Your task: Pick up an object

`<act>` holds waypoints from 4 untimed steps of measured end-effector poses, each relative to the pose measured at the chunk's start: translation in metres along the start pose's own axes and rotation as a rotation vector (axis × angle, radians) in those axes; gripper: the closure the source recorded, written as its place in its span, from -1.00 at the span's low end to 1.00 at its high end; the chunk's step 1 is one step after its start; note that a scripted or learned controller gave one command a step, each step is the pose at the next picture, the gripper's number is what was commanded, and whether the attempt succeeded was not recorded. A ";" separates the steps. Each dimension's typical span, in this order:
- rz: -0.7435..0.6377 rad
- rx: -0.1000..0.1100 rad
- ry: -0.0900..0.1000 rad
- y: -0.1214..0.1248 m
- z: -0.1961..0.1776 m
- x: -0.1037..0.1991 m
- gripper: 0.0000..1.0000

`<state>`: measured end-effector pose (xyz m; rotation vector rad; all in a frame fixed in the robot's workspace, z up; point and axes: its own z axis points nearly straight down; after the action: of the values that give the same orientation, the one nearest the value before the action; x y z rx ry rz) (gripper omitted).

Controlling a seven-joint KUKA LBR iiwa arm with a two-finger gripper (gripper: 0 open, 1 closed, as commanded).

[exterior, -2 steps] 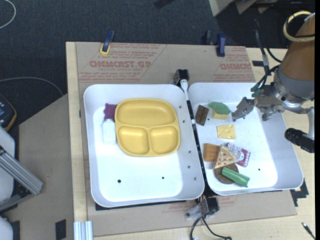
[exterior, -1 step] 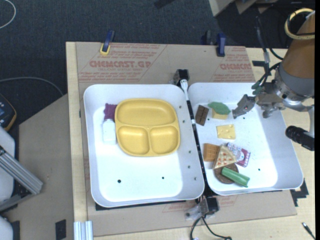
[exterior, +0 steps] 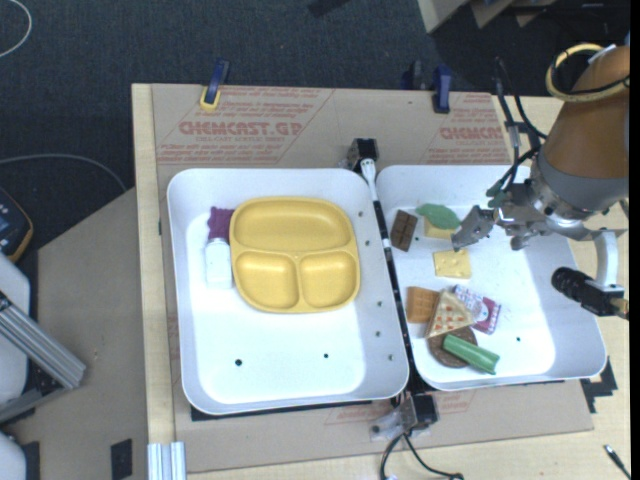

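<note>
My gripper (exterior: 497,233) hangs over the upper middle of the right bin (exterior: 560,343), open, with nothing between its fingers. Its left fingertip (exterior: 470,231) is just above a yellow cheese square (exterior: 452,264) and right of a green leaf-like piece (exterior: 438,214). A brown bar (exterior: 403,230) lies by the bin's left wall. Lower down sits a pile: a tan cracker (exterior: 421,303), a pizza slice (exterior: 451,316), a red-and-white wrapper (exterior: 483,310), a green cylinder (exterior: 470,352) and a dark cookie (exterior: 446,354).
The left bin (exterior: 290,368) holds a yellow divided plate (exterior: 295,253), a white bottle (exterior: 217,264) and a purple item (exterior: 220,221) along its left side. A black cylinder (exterior: 585,290) of the arm juts over the right bin's right edge.
</note>
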<state>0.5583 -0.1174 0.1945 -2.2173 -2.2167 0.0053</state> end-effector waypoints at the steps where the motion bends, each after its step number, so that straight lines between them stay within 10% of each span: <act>1: 0.000 0.000 0.000 0.004 0.044 0.004 -1.00; 3: 0.000 -0.001 0.000 0.005 0.111 -0.005 -1.00; 4: 0.002 -0.005 -0.001 0.005 0.099 -0.006 1.00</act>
<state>0.5630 -0.1230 0.0953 -2.2227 -2.2178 0.0002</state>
